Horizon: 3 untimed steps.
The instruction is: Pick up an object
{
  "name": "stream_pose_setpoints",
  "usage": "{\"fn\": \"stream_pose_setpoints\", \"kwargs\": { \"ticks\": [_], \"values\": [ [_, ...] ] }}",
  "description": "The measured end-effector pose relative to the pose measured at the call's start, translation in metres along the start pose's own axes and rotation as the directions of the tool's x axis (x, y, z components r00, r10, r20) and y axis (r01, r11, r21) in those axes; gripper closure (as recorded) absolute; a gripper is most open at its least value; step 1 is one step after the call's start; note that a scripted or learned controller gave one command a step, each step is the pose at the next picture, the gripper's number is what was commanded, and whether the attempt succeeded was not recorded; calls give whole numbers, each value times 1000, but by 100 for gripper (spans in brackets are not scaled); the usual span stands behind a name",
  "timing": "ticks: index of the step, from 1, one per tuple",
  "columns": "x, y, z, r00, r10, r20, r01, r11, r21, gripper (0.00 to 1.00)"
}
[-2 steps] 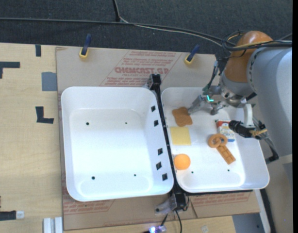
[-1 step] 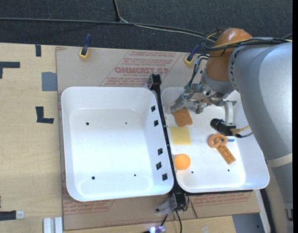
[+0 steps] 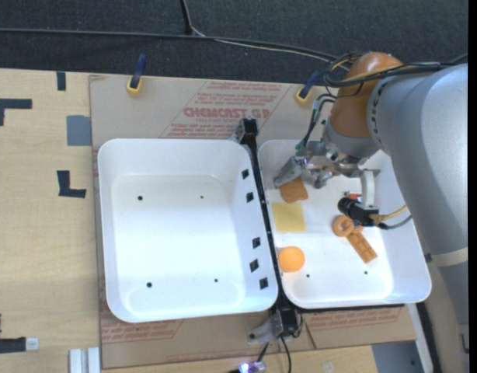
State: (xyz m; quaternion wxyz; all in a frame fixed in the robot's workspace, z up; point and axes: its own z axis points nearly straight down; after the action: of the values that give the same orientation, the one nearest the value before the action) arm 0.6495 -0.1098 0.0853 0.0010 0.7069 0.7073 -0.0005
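we count two white bins, the left bin (image 3: 176,235) and the right bin (image 3: 335,277), touching along one shared edge on a cardboard sheet (image 3: 168,107) with red print. in the right bin we count four loose things: one brown block (image 3: 294,192), one pale yellow square (image 3: 289,217), one orange ball (image 3: 291,259) and one orange key-shaped piece (image 3: 355,238) (a ring at one end, a short bar at the other). the square lies just below the block in the view. the ball lies lower again, near the bin's left wall, and the key-shaped piece sits apart to their right. two yellow clamps (image 3: 134,85) grip the sheet's far edge.

the gripper (image 3: 303,179) hangs at the far left part of the right bin, just over the brown block. its two grey fingers (image 3: 286,176) are spread apart, and the block sits under them, not clamped between them. we cannot tell whether either tip touches the block, since the gripper covers its upper edge. the arm (image 3: 425,130) is cut off at the right and hides the right bin's far right corner.
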Motion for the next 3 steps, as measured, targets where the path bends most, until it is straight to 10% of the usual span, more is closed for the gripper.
{"fn": "stream_pose_setpoints", "kwargs": {
  "ticks": [1,2,3],
  "values": [
    [0,1,-11,1000,-1,1,1,1000,-2,100],
    [0,1,-10,1000,-1,1,1,1000,-2,0],
    [7,-3,1,1000,-1,1,1,1000,1,0]
  ]
}}
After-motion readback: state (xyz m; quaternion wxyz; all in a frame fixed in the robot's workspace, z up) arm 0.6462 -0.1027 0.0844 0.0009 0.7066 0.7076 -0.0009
